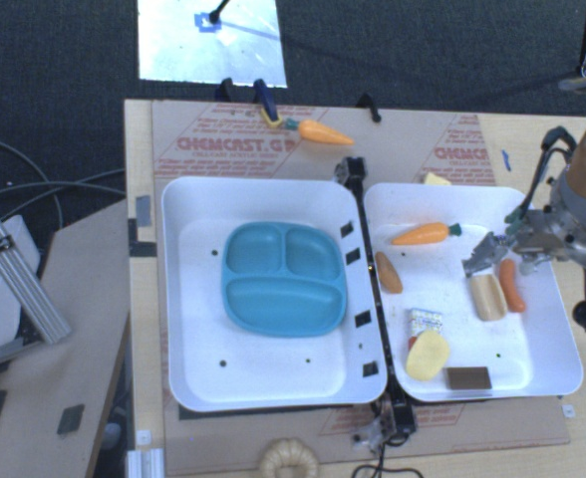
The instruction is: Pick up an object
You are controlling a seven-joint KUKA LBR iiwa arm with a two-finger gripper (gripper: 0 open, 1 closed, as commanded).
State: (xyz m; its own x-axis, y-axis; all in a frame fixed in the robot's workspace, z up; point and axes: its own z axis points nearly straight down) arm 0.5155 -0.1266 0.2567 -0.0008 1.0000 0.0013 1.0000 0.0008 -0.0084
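My gripper (504, 255) hangs over the right bin (547, 366), near its right side, with the fingers apart and nothing held between them. Just below it lie a tan bun (488, 298) and a red sausage (513, 287), side by side. A carrot (420, 233) lies toward the back of this bin, to the left of the gripper. A brown sausage (388, 273) rests by the bin's left wall. Nearer the front are a small packet (425, 320), a yellow potato slice (427, 356) and a brown block (467, 377).
The left bin (188, 267) holds a blue divided plate (283, 277). Behind the bins, a second carrot (320, 132) lies on the board beside a blue clip (264, 98). A yellow piece (436, 179) sits at the right bin's back rim. Black clamps (361, 317) join the bins.
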